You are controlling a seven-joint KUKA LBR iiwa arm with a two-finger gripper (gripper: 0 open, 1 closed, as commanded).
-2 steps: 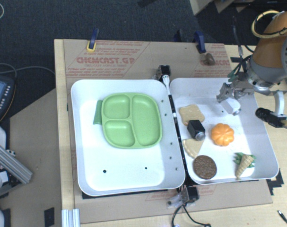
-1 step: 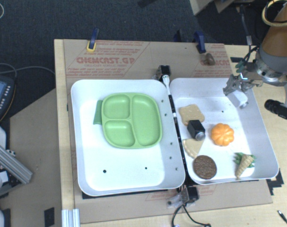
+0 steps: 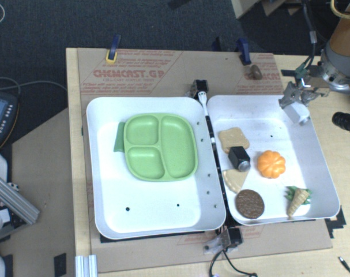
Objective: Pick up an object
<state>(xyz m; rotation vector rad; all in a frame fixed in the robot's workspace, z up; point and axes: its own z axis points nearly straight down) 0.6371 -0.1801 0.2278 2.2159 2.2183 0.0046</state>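
Half cut off at two o'clock — gripper (image 3: 296,104) above right bin (image 3: 322,154). Jaw state impossible to tell — too blurred. Nothing visibly held.

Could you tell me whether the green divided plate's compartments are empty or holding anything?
Empty. The green divided plate lies flat in the left bin, and all three compartments show bare green surface.

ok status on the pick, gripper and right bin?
Gripper at right bin's far right corner, nothing between its fingers. Orange pumpkin, black cylinder, brown disc all lying in bin. Nothing blocking.
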